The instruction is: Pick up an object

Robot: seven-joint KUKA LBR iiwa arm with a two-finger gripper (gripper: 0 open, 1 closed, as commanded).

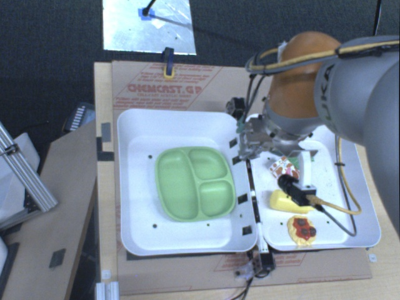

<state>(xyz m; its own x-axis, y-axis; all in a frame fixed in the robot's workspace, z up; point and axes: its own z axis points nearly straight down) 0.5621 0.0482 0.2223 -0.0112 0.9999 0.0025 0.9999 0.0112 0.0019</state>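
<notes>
Pincer [259,144] tips obscured by wrist, toys [294,199] partly hidden in right bin [365,224]

This looks like a robotics lab. A grey industrial arm [356,86] with loose cabling reaches over a bench [169,86] covered in printed cardboard, where two white bins [134,186] sit clamped side by side. An aluminium framing rail [22,174] stands at the left, and dark carpet [50,55], probably the floor, surrounds the setup.
</notes>
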